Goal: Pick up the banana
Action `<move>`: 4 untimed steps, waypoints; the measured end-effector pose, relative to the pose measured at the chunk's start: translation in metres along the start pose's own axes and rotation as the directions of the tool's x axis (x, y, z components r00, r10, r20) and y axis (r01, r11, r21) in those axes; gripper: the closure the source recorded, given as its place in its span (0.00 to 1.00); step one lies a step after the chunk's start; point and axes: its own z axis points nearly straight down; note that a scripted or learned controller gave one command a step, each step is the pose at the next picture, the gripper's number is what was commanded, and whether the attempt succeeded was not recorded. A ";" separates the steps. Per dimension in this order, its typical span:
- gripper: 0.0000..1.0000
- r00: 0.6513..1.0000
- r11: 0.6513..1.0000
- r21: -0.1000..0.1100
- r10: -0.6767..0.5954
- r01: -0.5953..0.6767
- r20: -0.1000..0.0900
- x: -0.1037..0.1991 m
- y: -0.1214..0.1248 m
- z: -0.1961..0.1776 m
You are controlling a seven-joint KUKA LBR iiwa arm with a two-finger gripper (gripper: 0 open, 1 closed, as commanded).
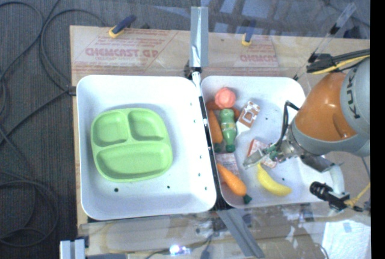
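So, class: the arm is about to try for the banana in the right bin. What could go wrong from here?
1. The gripper sits over a small packet just above the banana, so it may grab the packet instead.
2. The banana lies close to the bin wall, which could block the approach.
3. A carrot nearby might get nudged.

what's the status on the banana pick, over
Two-finger gripper low in right white bin. Curved yellow banana lying loose just below it. Small red-white packet crowding gripper.
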 end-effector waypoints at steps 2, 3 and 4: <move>1.00 1.000 1.000 -0.005 -0.001 0.001 -0.004 0.001 0.004 -0.020; 1.00 1.000 1.000 -0.005 -0.003 0.003 -0.006 0.001 0.005 -0.029; 0.00 1.000 1.000 -0.005 -0.003 0.003 -0.006 0.001 0.005 -0.029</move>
